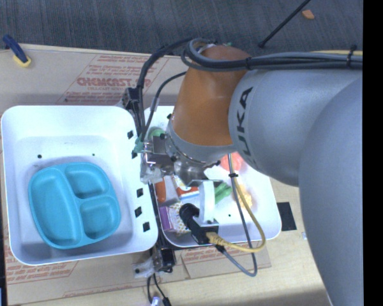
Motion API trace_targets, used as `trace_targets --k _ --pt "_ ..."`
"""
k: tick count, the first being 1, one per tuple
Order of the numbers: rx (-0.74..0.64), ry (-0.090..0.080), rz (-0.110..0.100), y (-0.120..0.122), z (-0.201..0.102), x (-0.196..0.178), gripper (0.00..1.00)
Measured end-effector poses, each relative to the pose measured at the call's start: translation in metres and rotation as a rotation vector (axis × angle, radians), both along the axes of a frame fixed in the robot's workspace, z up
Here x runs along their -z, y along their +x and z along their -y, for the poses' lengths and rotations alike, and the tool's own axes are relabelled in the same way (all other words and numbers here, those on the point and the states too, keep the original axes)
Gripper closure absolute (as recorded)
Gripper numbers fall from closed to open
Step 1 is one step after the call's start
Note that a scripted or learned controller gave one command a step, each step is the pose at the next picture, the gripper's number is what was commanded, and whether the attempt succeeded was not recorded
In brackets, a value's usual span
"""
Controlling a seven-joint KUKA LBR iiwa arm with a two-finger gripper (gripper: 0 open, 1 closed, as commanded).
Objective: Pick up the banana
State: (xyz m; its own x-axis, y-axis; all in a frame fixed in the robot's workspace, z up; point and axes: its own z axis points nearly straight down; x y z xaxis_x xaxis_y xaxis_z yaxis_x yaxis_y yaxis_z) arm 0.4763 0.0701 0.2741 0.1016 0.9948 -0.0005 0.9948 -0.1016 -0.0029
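- Grey arm [287, 126] fills our foreground, well right of the blue plate [73, 203], its orange band [204, 101] up and right of that plate.
- We see the gripper [179, 171] low over the right bin [268, 225], just right of the plate and across the wall between the bins.
- Spread or pressed together? We cannot tell; the wrist hardware hides the jaws from us.
- Banana: we cannot pick it out, and the arm covers much of that right bin.
- Right of the plate, below the gripper, we spot a purple packet [169, 218]; further right a green item [222, 191] and a red one [233, 163] peek out beside the arm.
- A yellow cable [242, 246] loops down over the bin's near rim, lower right of the plate.
- The plate itself, three compartments, lies flat in the left bin [25, 126].
- Cardboard [102, 75] lies under both bins, showing above the plate.
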Motion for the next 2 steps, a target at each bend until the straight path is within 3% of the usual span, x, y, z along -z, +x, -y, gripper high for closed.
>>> trace_targets --k 1,2 --pt "0.0 0.001 -0.001 0.0 0.0 0.0 0.0" --pt "0.289 -0.001 -0.001 0.004 -0.077 -0.033 0.0"
